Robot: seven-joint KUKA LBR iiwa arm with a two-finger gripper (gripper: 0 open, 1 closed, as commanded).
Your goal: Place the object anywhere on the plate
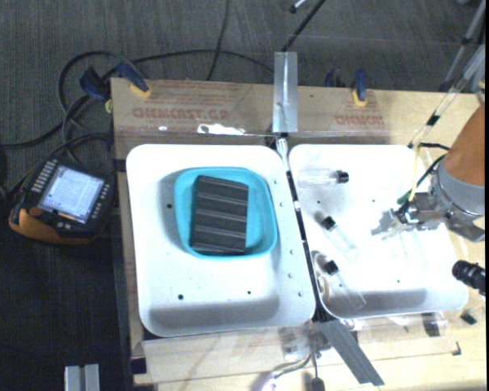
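Left of the two-finger gripper (389, 222), whose grip I cannot tell, the dark ridged rectangular block (220, 214) already lies on the turquoise square plate (262, 233); placing looks done.

Single fixed camera, mounted high above the surface (228, 108), looking down at a slant toward 12 o'clock, so the far edge with the clamps sits at the top and dark floor shows beyond it. Mid-distance framing: both white bins fit whole, left bin (147, 243) around 9 o'clock of centre, right bin (391, 292) around 3 o'clock. The arm (473, 161) enters from 3 o'clock, cut by the frame edge; no second view to overlap with.
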